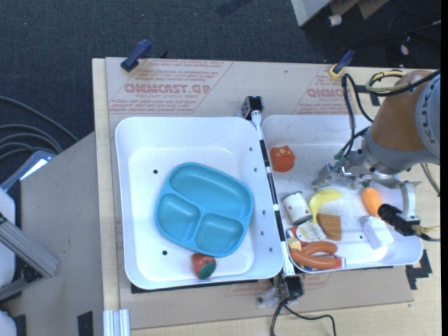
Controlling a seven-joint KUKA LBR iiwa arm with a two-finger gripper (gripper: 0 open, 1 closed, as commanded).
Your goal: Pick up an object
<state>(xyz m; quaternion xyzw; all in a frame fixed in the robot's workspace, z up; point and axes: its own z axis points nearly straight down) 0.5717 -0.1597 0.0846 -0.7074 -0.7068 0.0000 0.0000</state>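
The tabletop (175,82) is a pale board printed with reddish lettering, and two blue clamps grip its far edge — one (135,54) at about eleven o'clock, another (341,62) toward one o'clock. Two shallow white bins sit side by side on it; the left bin (129,187) and the right bin (301,128) meet along a dark seam, with a small black fitting (252,106) at the twelve o'clock end of that seam. Beyond the board lies dark carpeted floor (70,19). Grey cables (28,142) curve in at nine o'clock — beside a grey bar (28,247) at the lower left.
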